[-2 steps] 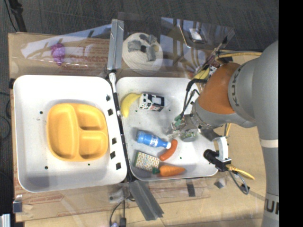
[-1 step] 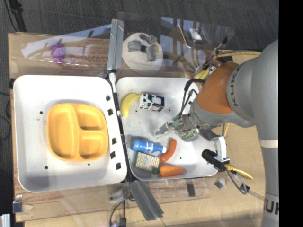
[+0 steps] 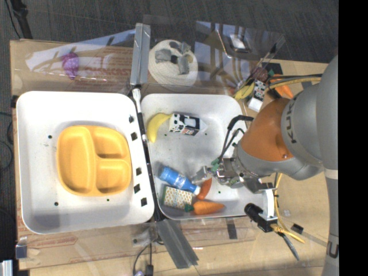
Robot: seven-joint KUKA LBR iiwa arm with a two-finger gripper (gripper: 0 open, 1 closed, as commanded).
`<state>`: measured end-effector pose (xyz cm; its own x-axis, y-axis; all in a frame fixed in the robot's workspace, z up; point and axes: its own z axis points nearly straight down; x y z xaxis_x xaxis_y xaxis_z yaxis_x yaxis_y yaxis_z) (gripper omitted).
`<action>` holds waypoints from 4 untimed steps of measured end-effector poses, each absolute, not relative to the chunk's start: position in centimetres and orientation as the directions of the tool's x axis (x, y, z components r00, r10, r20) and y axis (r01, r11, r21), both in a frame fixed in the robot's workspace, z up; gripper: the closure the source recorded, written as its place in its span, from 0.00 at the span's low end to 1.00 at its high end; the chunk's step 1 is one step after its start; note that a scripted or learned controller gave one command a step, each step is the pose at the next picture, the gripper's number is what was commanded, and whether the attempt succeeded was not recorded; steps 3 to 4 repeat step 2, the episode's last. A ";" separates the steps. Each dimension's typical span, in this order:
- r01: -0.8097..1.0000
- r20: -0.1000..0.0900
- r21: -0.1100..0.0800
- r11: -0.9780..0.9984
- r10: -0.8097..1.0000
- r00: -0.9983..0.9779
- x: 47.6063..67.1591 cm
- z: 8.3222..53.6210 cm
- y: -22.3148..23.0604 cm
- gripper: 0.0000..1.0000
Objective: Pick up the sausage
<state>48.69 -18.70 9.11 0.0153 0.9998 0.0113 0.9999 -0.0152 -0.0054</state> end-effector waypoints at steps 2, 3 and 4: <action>0.975 0.000 0.000 0.221 0.975 -0.221 49.6 23.5 -11.3 1.00; 0.975 0.000 0.000 0.221 0.975 -0.221 49.6 23.5 -11.3 1.00; 0.975 0.000 0.000 0.221 0.975 -0.221 49.6 23.5 -11.3 1.00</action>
